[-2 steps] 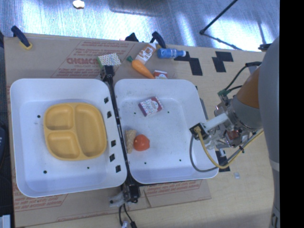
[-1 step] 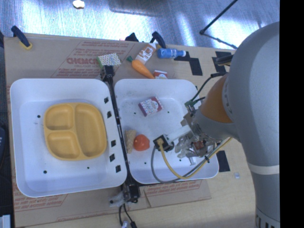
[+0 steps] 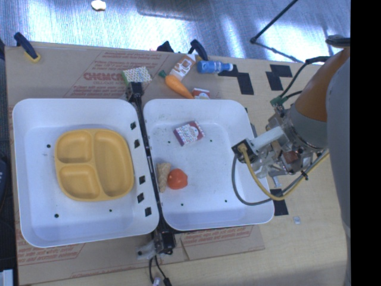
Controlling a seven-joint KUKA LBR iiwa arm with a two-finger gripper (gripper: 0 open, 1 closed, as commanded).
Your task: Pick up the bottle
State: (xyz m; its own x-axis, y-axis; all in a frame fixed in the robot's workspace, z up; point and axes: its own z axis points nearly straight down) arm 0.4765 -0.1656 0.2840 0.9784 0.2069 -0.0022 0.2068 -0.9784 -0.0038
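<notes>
Starting at the far left, a blue and yellow clamp (image 3: 27,46) gripped the bench edge, and red print ran along the cardboard sheet (image 3: 77,70) under the bins, too blurred to read. The left bin (image 3: 24,159) held 1 yellow plate (image 3: 94,162) with 3 compartments, lying flat near its middle. Just above the seam between the 2 bins sat a small patterned packet (image 3: 137,74), its markings illegible. In the right bin (image 3: 208,213) a beige lump (image 3: 163,174) touched a red round thing (image 3: 177,179) near the left wall, and a dark red carton (image 3: 189,133) with a pale label lay tilted further up; its wording could not be made out. Outside that bin, on the cardboard beyond its far rim, lay an orange carrot (image 3: 177,86), a white container with an orange label (image 3: 184,66), and just right of it the blue bottle (image 3: 211,67), on its side with its pale cap pointing right. The bottle was well apart from the gripper (image 3: 271,165), which hung over the right bin's right rim on the grey and orange arm (image 3: 321,100). Whether the gripper was open or closed could not be told, and nothing was seen held in it.
</notes>
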